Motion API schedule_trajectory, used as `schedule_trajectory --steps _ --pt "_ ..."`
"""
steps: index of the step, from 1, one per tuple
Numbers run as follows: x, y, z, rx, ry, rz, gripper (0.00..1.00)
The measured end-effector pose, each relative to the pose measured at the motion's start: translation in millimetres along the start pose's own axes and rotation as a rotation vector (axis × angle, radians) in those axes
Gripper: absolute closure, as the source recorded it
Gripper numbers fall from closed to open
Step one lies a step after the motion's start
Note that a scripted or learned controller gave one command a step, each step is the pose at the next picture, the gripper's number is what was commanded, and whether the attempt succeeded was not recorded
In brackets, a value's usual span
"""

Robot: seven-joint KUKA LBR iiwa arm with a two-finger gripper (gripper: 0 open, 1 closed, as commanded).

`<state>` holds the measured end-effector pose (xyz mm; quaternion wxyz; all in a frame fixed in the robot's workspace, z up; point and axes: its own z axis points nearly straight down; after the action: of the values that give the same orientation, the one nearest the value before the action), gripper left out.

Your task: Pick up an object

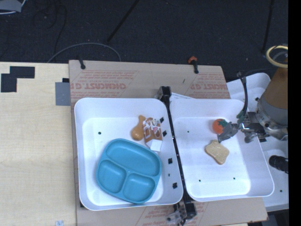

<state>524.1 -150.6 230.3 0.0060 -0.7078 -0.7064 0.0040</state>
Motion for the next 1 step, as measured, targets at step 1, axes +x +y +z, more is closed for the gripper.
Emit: schedule_trajectory --steps 1 --pt "-0.1 2.2 -5.8 -0.011 -0.002 -0.002 0.0"
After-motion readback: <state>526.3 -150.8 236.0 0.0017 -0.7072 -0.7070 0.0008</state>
